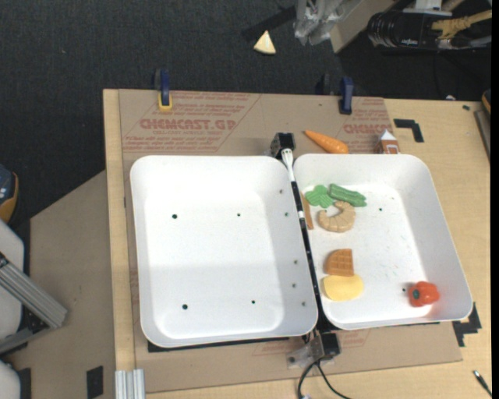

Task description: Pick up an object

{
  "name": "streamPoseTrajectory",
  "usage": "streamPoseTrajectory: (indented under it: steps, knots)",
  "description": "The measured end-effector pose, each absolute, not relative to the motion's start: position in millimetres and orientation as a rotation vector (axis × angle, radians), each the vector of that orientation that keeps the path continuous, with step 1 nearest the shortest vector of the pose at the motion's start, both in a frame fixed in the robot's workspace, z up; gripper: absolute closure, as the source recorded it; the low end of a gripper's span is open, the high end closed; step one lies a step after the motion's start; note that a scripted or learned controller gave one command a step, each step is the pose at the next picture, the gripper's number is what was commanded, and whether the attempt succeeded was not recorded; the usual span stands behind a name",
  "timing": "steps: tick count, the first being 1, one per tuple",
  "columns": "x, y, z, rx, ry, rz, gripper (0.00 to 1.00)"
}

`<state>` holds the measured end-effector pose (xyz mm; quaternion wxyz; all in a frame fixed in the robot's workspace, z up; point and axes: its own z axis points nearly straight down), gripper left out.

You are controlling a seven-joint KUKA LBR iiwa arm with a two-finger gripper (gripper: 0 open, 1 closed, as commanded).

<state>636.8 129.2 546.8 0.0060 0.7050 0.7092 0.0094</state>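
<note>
Nearest the front rim of the right bin, a yellow piece and a red tomato are found, with a brown square just behind. Nothing is lifted yet. The gripper is seen well beyond the bins; whether it is released or clenched cannot be told. An approach and descent over one object are judged to be called for.

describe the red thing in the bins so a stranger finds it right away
Look at the right-hand white bin. In its near right corner lies a small red tomato with a dark green top. It sits alone, apart from the yellow, brown and green food items grouped toward the bin's left side.
</note>
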Motion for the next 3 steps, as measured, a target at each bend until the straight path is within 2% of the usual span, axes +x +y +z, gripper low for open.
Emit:
streamPoseTrajectory:
  steps: [1,2,3]
  knots:
    - [602.7,232.0,378.9,2.217,2.243,-0.023,1.00]
    - [581.2,224.5,410.1,2.221,2.224,-0.001,1.00]
    - [561.7,224.5,514.1,2.215,2.220,0.021,1.00]
